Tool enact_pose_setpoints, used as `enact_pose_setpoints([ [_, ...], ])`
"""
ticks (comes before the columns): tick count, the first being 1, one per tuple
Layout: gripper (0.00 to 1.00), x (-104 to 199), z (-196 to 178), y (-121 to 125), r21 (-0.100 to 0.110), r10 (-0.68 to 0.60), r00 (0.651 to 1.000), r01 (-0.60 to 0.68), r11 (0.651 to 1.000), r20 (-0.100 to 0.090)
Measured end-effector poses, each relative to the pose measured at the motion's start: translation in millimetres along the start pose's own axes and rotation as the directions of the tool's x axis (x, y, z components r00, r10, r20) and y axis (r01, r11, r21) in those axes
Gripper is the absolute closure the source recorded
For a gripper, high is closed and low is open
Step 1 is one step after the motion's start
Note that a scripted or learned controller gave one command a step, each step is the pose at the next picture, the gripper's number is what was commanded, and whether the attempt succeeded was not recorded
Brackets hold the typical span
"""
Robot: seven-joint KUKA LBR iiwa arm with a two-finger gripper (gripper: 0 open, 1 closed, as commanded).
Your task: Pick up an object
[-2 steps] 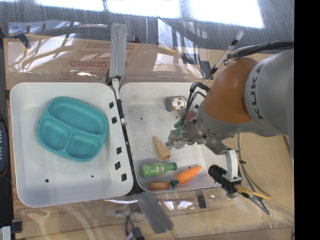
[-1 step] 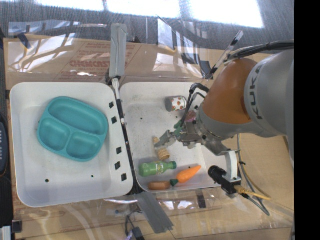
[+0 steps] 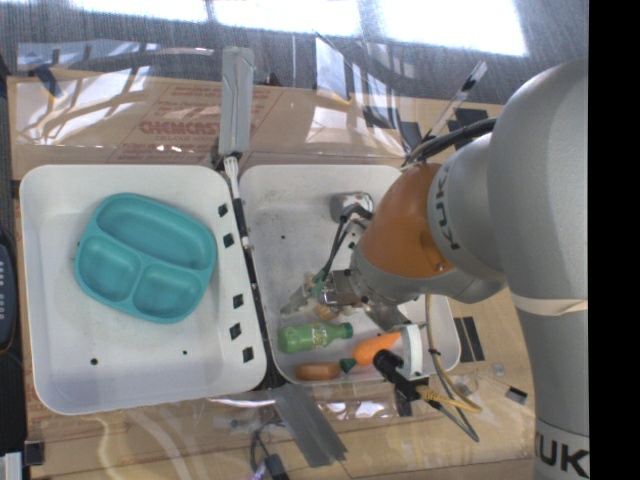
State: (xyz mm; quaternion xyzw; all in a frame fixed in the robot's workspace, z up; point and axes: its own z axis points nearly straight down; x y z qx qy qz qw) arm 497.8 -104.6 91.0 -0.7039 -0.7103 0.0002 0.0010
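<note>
My gripper (image 3: pixel 318 294) is low inside the right bin (image 3: pixel 290 193), left of the orange wrist band. A small greenish object (image 3: pixel 326 296) lies right at its tip, and whether it is gripped cannot be made out. Just below lies a green bottle (image 3: pixel 314 337) on its side. An orange carrot (image 3: pixel 377 347) and a brown sausage (image 3: pixel 318 371) rest near the bin's front edge. A small silvery object (image 3: pixel 350 206) sits at the back of the bin. The arm hides the right part of this bin.
The left bin (image 3: pixel 50 348) holds a teal divided plate (image 3: pixel 146 257). A ridge with black clips (image 3: pixel 243 268) separates the two bins. Cardboard (image 3: pixel 150 118) and a strip of grey tape (image 3: pixel 236 98) lie behind them.
</note>
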Motion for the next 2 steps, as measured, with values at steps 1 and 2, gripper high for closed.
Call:
enact_pose_setpoints([
  [1, 1.0, -1.1, -8.2, -0.5, 0.004, -0.005, 1.0, 0.005, 1.0, 0.001],
  [2, 1.0, 60.3, -102.1, 77.4, -0.003, -0.002, 1.0, 0.002, 1.0, -0.001],
])
